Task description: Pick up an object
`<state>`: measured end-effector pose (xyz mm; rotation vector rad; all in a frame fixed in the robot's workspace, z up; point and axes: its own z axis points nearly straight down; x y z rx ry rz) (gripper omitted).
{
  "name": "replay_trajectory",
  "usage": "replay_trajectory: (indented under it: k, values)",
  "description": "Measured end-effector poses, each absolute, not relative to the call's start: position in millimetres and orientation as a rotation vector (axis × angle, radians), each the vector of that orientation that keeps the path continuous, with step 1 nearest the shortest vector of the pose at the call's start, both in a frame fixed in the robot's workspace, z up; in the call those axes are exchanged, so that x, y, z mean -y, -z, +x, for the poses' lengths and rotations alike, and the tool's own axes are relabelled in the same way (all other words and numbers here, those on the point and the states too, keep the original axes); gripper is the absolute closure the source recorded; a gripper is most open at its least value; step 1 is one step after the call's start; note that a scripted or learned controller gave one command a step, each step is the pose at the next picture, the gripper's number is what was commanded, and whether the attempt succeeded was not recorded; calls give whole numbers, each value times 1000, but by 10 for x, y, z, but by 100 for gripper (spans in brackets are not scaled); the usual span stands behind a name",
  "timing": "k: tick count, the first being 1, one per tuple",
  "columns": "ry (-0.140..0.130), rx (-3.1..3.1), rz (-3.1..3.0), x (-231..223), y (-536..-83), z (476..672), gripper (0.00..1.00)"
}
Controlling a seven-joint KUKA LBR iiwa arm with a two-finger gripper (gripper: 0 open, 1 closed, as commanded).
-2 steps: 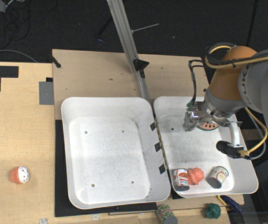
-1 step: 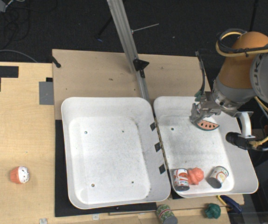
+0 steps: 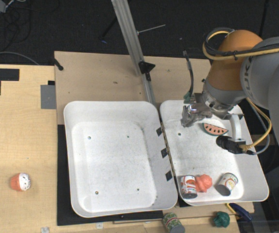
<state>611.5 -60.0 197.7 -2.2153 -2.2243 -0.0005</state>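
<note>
On the bench (image 3: 27, 130), near its left edge, lies a small orange and white ball-like toy (image 3: 20, 182). Next comes the left bin (image 3: 76, 111). The right bin (image 3: 171, 111) sits just beside it. Along that bin's near edge I see a red and white can (image 3: 188, 186) on its side at the near left corner, touching a pink lump (image 3: 204, 182), then a second can (image 3: 227, 183) lying tilted toward the near right corner. My gripper (image 3: 187, 116) hangs over the far left part of this bin, with nothing between its fingers; whether they are spread or pressed together I cannot tell. Just to its right, near the far right corner, lies a watermelon slice (image 3: 214, 128). At the bench's near edge sit a dark can (image 3: 171, 222) and a green object (image 3: 221, 219).
</note>
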Motion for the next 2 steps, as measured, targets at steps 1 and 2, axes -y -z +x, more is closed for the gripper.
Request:
replay_trajectory:
  k: [1,2]
  values:
    - [0,2224,-2215,98,-1953,6154,100]
    - [-2,2223,-2212,-493,-1964,6082,100]
